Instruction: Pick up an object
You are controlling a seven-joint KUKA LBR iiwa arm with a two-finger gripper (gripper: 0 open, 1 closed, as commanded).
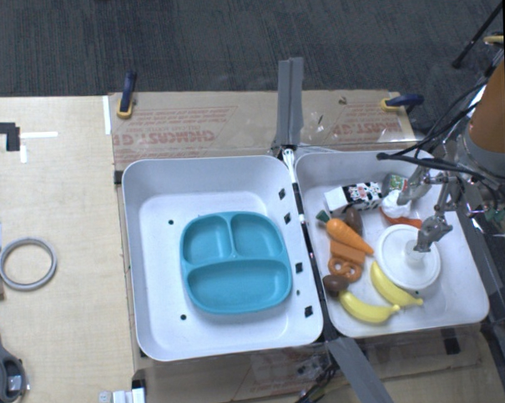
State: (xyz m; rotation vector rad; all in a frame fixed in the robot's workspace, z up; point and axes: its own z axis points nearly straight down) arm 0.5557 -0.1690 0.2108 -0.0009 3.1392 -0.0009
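- Currently the gripper (422,217) hangs over the right bin (466,312), above a white round dish (409,256); its two fingers look spread apart with nothing between them, so it reads as released.
- Candidate things to pick all lie in that right bin: two carrots (348,238), two bananas (378,298), a brown pretzel-like piece (341,272), a black-and-white cow-patterned toy (358,195) and a small white-and-red item (399,207) at the far side.
- Over in the left bin (147,268) sits a blue divided plate (235,262), well apart from the arm.
- Risk, as I judge it: the white dish is smooth and wide, so the fingers may slide off its rim or close on air.
- Another risk: the things are crowded, bananas touching the dish and carrots just beside it, so a descent could nudge neighbours or pinch two at once.
- Cables trail near the wrist and might snag.
- Red mirrored lettering runs along the cardboard (199,128) at the far edge of the tabletop (52,197); I cannot read it reliably.
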